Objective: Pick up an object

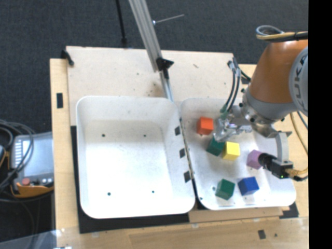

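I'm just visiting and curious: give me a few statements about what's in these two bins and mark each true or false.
1. All the blocks lie in the right bin. True.
2. The orange block sits in the left bin. False: it is in the right bin, near its upper left.
3. There are two green blocks. True: one beside the yellow block, another near the front rim.
4. The blue block is stacked on the yellow block. False: it lies apart, next to the lower green block.
5. The gripper is over the left bin. False: it is over the right bin, by the orange block.
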`<state>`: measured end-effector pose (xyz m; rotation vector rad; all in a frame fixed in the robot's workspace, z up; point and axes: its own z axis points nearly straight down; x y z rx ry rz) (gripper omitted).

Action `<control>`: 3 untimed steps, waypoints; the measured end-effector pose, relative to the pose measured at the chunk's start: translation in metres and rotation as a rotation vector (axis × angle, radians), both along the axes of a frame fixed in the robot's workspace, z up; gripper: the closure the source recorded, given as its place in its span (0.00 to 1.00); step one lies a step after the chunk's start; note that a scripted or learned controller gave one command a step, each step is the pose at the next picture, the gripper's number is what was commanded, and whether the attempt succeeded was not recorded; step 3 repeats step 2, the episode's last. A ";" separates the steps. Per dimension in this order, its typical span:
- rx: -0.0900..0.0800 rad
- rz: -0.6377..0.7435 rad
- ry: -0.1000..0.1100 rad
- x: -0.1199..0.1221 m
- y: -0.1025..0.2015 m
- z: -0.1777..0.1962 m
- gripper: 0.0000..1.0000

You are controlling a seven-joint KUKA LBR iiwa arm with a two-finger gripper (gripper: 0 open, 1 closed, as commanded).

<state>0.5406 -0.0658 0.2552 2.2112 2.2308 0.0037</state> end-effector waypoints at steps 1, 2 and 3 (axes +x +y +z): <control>0.000 -0.001 0.001 0.013 0.060 -0.008 1.00; -0.001 -0.002 0.001 0.033 0.114 -0.018 1.00; -0.001 -0.002 0.001 0.033 0.114 -0.018 1.00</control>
